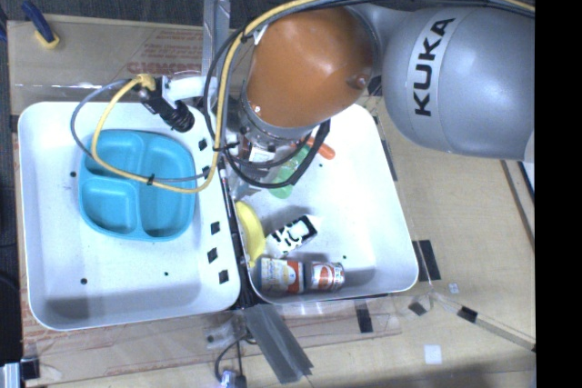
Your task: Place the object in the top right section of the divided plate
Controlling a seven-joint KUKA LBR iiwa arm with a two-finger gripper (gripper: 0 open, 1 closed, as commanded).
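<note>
Lying in the left white bin (pixel 55 286), the light-blue plastic divided plate (pixel 138 183) is seen w/ its long axis running roughly up-down in the camera view, two smaller sections at top. The grey arm w/ orange band (pixel 305 68) hangs over the right white bin (pixel 391 223); the jaws are hidden beneath the wrist, so their state cannot be told. Which object is meant cannot be told; a yellow banana (pixel 250 232), a black-and-white item (pixel 296 232) & a lying bottle w/ red cap (pixel 300 275) are seen in the right bin.

Even overhead light, soft shadows, sharp
</note>
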